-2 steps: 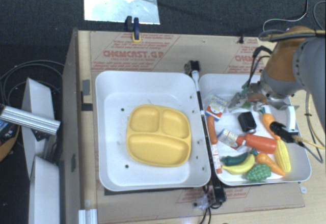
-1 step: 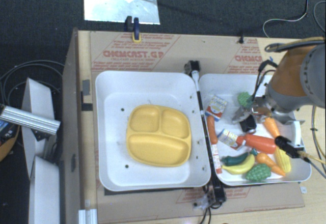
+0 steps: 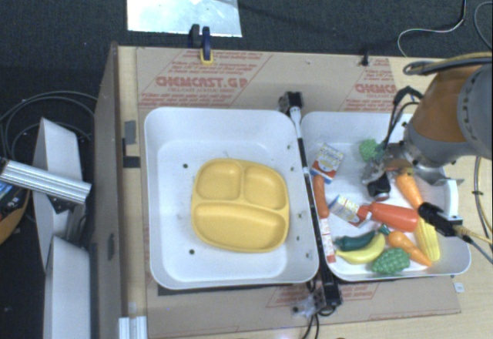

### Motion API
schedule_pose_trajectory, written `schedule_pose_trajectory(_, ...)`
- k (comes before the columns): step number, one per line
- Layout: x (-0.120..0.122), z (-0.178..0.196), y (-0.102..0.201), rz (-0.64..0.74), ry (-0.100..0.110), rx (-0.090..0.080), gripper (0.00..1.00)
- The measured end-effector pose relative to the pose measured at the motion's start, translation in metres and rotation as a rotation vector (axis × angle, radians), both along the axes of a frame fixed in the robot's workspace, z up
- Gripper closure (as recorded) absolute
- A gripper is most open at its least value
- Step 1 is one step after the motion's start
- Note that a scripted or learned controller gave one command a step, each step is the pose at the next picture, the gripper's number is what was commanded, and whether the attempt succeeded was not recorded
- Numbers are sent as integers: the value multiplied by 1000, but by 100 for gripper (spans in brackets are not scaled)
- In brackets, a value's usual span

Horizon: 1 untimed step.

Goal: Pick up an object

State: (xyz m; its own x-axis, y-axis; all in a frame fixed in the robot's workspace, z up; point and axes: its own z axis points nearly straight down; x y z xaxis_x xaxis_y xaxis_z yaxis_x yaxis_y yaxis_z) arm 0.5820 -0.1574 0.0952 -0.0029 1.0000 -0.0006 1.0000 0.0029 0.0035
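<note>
Orange carrot [image 3: 410,191] long axis diagonal, tip lower-right | tool [image 3: 378,180] just left, grip state unclear | left bin [image 3: 173,129] roomy

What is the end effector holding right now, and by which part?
Cannot be told: the end effector is low in the right bin, among the toy food near the carrot, with no grasp visible.

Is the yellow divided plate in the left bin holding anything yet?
Empty. The yellow plate lies flat in the left bin, all three compartments bare; the toy food sits in the right bin.
</note>
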Motion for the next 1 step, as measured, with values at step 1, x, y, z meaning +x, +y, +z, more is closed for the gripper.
schedule_pose_trajectory(1, -46, 90, 96, 1, 1, 1, 100)
